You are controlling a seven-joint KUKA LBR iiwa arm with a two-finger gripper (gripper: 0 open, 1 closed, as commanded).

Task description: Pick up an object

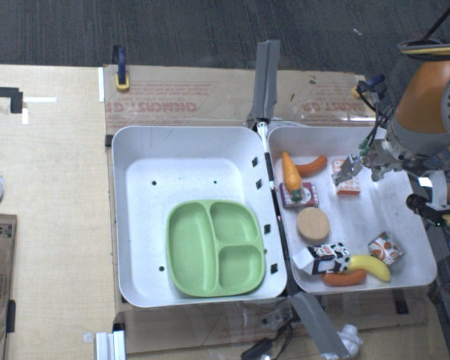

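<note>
My gripper (352, 168) hangs low over the back of the right bin (409, 208), reaching in from the right under the orange-banded wrist. Its tip is just above a small red and white box (349, 187); nothing shows as held. Left of it lie an orange carrot (291, 172) and an orange sausage (313, 164). A strawberry-printed packet (298, 195) and a round tan disc (313, 224) sit below the carrot. At the bin's front are a black and white carton (331, 256), a banana (372, 267), a red sausage (344, 278) and a small red carton (385, 249).
The left bin (135, 201) holds a green divided plate (215, 247). A grey post (266, 77) rises behind the wall between the two bins. The arm's body and cables fill the right edge. A yellow clamp (121, 77) sits at the back left.
</note>
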